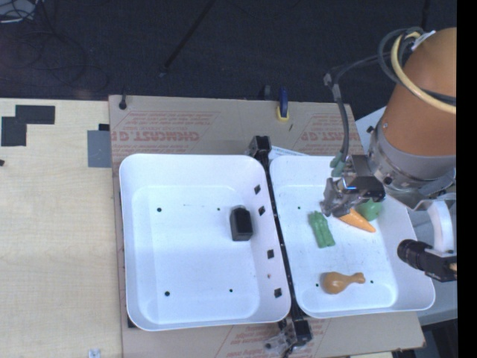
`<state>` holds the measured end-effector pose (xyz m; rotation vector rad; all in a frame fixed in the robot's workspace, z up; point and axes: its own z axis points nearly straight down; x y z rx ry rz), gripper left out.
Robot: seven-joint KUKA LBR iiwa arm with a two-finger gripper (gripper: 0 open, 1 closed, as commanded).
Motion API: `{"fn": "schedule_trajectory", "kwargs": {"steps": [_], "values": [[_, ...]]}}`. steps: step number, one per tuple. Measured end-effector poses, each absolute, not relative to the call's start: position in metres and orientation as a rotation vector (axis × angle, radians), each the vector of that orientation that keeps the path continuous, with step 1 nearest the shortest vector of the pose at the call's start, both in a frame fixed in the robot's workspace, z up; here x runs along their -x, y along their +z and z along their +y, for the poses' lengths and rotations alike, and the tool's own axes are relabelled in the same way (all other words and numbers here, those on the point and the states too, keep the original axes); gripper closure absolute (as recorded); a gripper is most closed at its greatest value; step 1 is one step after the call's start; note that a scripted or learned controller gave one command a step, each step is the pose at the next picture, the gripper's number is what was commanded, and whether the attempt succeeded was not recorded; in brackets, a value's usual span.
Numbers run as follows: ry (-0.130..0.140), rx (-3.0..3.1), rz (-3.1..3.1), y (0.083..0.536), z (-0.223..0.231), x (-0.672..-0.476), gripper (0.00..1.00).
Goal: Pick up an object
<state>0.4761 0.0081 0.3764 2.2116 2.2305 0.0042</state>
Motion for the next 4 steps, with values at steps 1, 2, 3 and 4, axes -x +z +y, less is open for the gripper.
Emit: {"fn": "schedule_trajectory", "kwargs": {"steps": [1,2,3,4], "values": [[-0.007,-2.221,2.227,0.383,0.004,-0.476,1.0],[-0.011,-2.231,2.219,0.323,-0.049,-0.475,1.0],[-0.012,-2.235,2.218,0.251,-0.131,-0.474,1.0],[0.003,-2.212,2.235,0.281,-0.035,-0.476,1.0]]}}
